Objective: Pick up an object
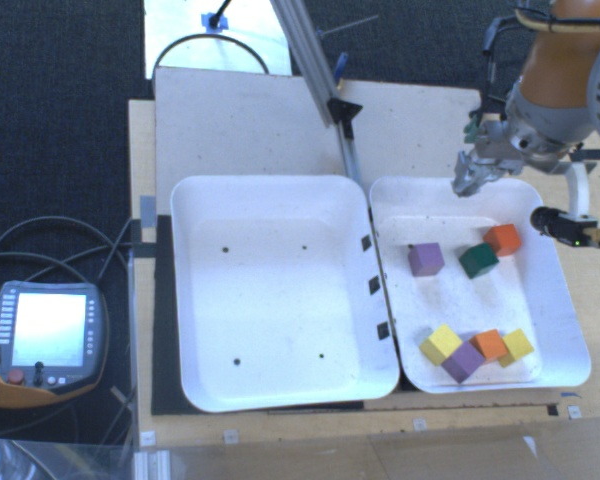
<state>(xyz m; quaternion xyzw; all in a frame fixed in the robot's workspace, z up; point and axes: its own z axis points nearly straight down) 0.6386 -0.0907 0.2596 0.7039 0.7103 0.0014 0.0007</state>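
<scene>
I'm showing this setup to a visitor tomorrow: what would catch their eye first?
Probably the coloured blocks in the right bin: a purple block, a green block and an orange block mid-bin, and a cluster of four near its front edge. Next, the grey arm with its orange band, its gripper above the bin's far edge.

Arm (565, 58) cut off by the top and right edges, its base out of frame; gripper (467, 181) small and blurred, finger spacing indeterminate; lower purple block (463, 360) partly overlapped by the yellow block (442, 343) and orange block (490, 343) beside it; teach pendant (42, 343) clipped at the left edge, screen washed out and unreadable.
</scene>
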